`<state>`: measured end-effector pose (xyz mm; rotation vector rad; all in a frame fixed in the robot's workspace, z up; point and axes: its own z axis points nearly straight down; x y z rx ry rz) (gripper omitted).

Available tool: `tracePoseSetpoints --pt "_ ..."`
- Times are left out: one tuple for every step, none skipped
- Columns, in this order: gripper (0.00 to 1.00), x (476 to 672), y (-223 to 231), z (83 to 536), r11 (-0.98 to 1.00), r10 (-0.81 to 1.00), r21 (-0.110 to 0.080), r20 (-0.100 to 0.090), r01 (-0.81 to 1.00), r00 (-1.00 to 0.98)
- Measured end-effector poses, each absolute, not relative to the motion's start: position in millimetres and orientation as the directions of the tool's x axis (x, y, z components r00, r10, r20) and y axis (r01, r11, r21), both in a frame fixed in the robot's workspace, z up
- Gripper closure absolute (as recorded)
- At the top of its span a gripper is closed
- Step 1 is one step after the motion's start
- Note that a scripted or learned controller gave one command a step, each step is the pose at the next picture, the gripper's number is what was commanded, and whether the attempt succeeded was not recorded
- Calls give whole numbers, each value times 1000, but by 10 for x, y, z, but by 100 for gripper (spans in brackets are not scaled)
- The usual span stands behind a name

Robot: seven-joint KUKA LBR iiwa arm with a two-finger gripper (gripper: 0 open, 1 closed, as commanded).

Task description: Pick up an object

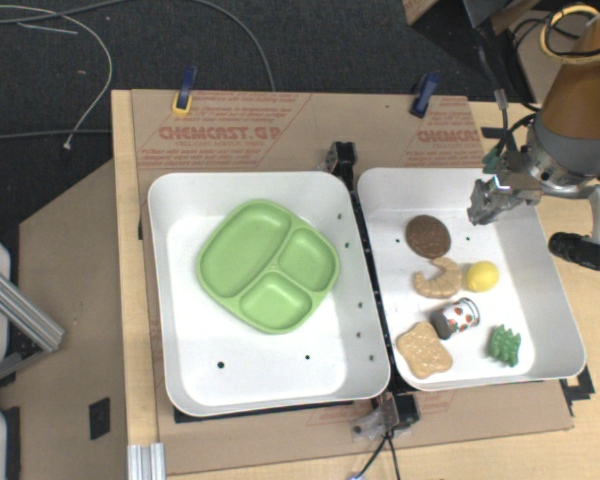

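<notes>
The gripper (487,206) hangs over the far part of the right bin (555,298), just right of and beyond the brown disc (427,235). Nothing sits between its fingers; whether they are wide or narrow I cannot tell, since they blur into a dark tangle.

The objects to pick all lie in the right bin, crowded toward its middle and near side. That crowding is the main risk. The disc, the tan curved piece (437,280) and the yellow ball (482,276) lie just beside one another, so a descent aimed at one may nudge a neighbour or close on two at once. The ball would likely roll away from a glancing finger. The disc and the cracker (423,350) look flat, so fingers may slide over them and close on air. The small can (454,318) lies tilted just beside the cracker and could spin out of a grasp. The green toy (503,344) sits near the bin's right wall, where a finger may strike the rim.

Count, right bin: one disc, one curved piece, one ball, one can, one cracker, one green toy, six things in all. The left bin (185,353) holds one green tray (268,265) with three compartments. There are two bins and one arm.
</notes>
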<state>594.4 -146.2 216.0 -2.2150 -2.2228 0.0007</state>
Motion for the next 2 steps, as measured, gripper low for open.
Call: tracePoseSetpoints --pt "100 5866 -956 2085 3 1000 -3 2 1000 -3" --pt "100 5768 -381 2206 4 1000 -2 3 1000 -4"
